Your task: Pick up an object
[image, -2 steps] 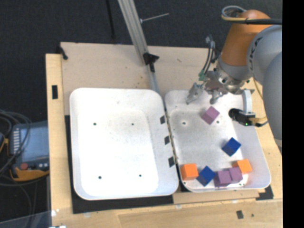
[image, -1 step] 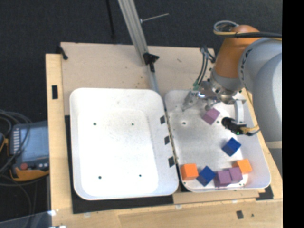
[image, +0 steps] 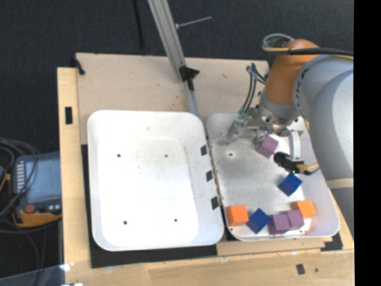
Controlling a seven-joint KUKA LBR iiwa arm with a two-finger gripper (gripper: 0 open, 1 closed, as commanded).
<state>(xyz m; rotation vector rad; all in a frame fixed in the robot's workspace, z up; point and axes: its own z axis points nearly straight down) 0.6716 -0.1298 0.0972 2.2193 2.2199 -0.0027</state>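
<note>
The right bin [image: 241, 171] holds several small blocks. A tilted purple block [image: 268, 146] lies right beneath my gripper [image: 261, 131], at the bin's far end; I cannot make out whether it is gripped. A blue block [image: 290, 185] sits by itself a little nearer. Along the near rim lie an orange block [image: 238, 214], a blue block [image: 258, 220], two purple blocks [image: 287, 221] and another orange block [image: 306, 208]. The grey arm with its orange band [image: 286, 76] comes down from the upper right.
The left bin [image: 149, 177] lies beside the right one. A slanted metal rail [image: 172, 46] rises behind the bins. A pendant and cables [image: 30, 189] rest off the bench at the left.
</note>
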